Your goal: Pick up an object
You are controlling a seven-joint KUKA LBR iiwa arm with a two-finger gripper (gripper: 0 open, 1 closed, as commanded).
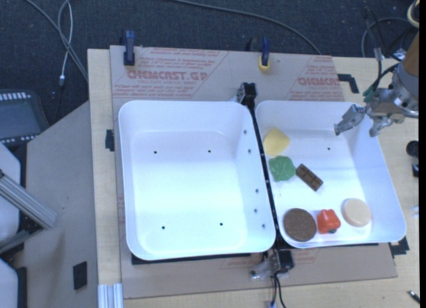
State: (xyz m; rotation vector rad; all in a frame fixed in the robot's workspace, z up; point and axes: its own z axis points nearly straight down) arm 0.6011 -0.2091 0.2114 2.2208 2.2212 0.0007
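My gripper (363, 122) hangs over the far right corner of the right bin (379, 167), fingers spread open with nothing between them. Below and to its left the bin holds a yellow lump (276, 142), a green leafy piece (282, 167) and a brown bar (309, 177). Along the bin's near side lie a round brown cookie (299, 223), a small red piece (328, 220) and a cream round piece (356, 211). All the objects rest on the bin floor, apart from the gripper.
The left bin (133, 187) stands beside the right one, sharing a middle wall. Clamps (264, 56) hold the cardboard sheet at the bench's back edge. Cables run across the dark floor behind.
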